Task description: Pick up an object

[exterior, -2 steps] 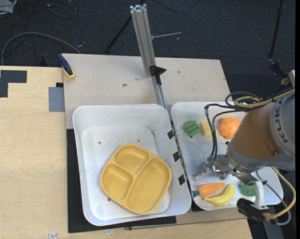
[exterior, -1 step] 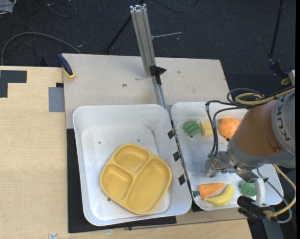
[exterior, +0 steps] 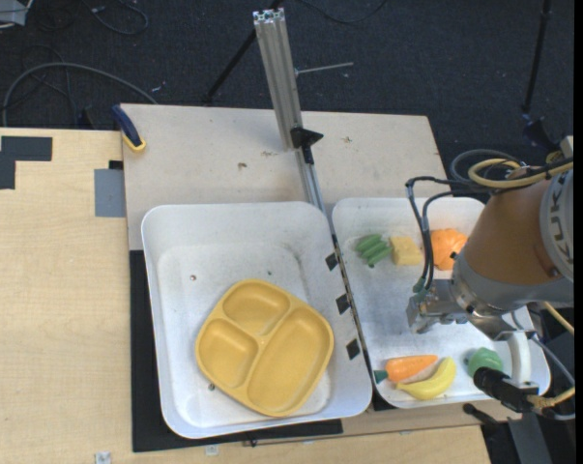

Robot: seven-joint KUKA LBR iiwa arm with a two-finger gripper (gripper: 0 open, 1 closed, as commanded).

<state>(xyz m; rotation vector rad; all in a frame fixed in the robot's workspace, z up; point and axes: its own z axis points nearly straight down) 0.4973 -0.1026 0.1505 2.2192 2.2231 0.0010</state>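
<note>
Nearest the camera, along the right bin's [exterior: 354,259] front wall, a toy banana [exterior: 429,384] lies touching a toy carrot [exterior: 410,365], with a green piece [exterior: 483,360] just beside them. Above these the jaws [exterior: 428,315] hang low over bare bin floor; I cannot tell whether they are apart or together. Farther back sit a green pepper [exterior: 372,249], a yellow block [exterior: 406,250] and an orange [exterior: 447,243]. The left bin [exterior: 175,259] holds a yellow divided plate [exterior: 264,345]. Closing here would likely grasp nothing, since no object lies beneath.

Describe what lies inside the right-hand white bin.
The right bin holds a green piece, pale yellow block, orange fruit, carrot and banana. The arm covers the far side.
</note>
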